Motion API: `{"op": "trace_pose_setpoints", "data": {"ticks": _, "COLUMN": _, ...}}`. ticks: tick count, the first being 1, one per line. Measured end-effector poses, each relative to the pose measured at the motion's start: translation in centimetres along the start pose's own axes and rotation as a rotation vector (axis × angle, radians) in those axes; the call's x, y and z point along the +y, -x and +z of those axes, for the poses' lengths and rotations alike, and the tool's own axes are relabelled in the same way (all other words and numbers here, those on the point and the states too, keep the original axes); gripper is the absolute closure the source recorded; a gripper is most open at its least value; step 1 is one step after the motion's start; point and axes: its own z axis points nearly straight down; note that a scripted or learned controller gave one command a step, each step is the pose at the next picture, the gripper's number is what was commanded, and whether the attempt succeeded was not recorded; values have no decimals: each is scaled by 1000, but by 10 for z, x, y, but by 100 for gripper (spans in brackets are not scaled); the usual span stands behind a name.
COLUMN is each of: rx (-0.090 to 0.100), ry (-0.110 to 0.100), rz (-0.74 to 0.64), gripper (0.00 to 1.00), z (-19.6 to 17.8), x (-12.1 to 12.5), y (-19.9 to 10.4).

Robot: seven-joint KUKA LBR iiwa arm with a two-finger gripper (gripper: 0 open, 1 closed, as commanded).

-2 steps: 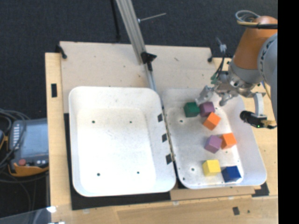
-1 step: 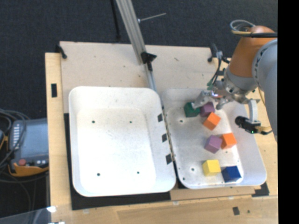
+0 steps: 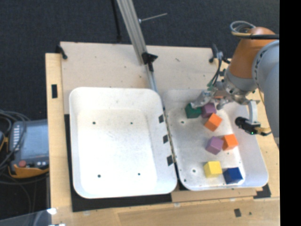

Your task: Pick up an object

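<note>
The right bin (image 3: 188, 140) holds several small blocks. A green block (image 3: 192, 110) and a purple block (image 3: 208, 109) lie near its far edge, with an orange block (image 3: 213, 122) just below them. Further forward sit a second purple block (image 3: 214, 144) and a second orange block (image 3: 230, 141). A yellow block (image 3: 212, 168) and a blue block (image 3: 233, 174) rest by the near rim. My gripper (image 3: 210, 99) hangs low over the far end of this bin, right above the purple block and beside the green one.
The left bin (image 3: 117, 140) lies beside the right one, sharing a middle rim. A slanted metal rail (image 3: 134, 27) rises from the bench behind the bins. A grey control box (image 3: 28, 145) with cables sits off the bench at left.
</note>
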Motion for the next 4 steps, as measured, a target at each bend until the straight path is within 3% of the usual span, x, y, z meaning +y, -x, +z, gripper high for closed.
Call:
{"op": "trace_pose_setpoints", "data": {"ticks": 1, "rx": -2, "ry": 6, "rz": 0, "gripper": 100, "z": -12, "x": 2, "y": 2}}
{"op": "trace_pose_setpoints", "data": {"ticks": 2, "rx": 4, "ry": -15, "rz": 0, "gripper": 100, "z": -72, "x": 8, "y": -5}}
{"op": "trace_pose_setpoints", "data": {"ticks": 3, "rx": 4, "ry": -18, "rz": -2, "gripper": 100, "z": -101, "x": 9, "y": -3}}
{"op": "trace_pose_setpoints", "data": {"ticks": 4, "rx": 6, "ry": -22, "rz": -1, "gripper": 100, "z": -114, "x": 8, "y": -55}}
